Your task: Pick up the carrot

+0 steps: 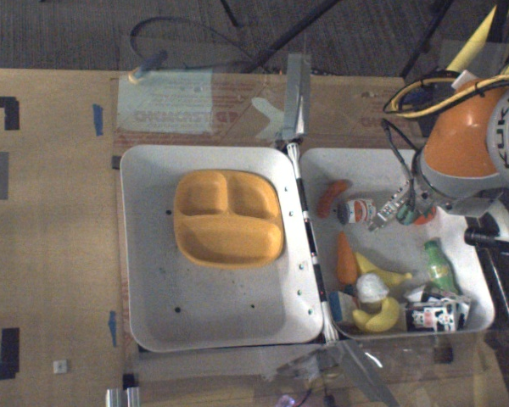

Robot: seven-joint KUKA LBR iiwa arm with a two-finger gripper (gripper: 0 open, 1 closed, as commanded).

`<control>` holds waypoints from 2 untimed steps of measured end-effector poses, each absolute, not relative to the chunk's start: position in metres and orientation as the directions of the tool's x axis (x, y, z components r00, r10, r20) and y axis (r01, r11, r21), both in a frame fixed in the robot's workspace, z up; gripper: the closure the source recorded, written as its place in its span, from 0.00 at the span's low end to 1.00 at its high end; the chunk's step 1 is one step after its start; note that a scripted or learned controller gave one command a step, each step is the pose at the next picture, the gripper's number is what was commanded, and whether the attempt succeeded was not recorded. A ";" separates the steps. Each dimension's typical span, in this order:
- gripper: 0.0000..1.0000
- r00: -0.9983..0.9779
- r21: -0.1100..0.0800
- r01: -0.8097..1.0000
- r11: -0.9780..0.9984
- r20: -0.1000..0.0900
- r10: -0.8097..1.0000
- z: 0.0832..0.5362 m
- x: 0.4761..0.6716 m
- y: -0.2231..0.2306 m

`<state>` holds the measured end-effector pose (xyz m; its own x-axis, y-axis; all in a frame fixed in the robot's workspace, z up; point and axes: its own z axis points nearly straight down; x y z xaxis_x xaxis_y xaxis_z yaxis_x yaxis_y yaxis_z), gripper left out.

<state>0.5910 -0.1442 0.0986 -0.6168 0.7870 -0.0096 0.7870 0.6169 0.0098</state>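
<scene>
The carrot is a short orange cone lying nearly upright in the picture, at the left side of the right bin, close to the divider. My gripper hangs over the upper middle of that bin, to the right of and beyond the carrot, and apart from it. It is right next to a small can that lies on its side. The grey arm with its orange band covers the bin's upper right corner.
Around the carrot in the right bin lie a red sausage, a banana, a white round item, a green bottle and a small carton. The left bin holds an orange divided plate.
</scene>
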 end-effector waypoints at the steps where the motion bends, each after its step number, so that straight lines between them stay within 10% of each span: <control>1: 1.00 -0.712 0.001 0.703 0.712 0.001 0.703 0.204 0.502 -0.098; 2: 0.00 -0.712 0.001 0.703 0.712 0.001 0.703 0.204 0.502 -0.099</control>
<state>0.5021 -0.0985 0.2041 -0.7116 0.7026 0.0006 0.7026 0.7116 0.0006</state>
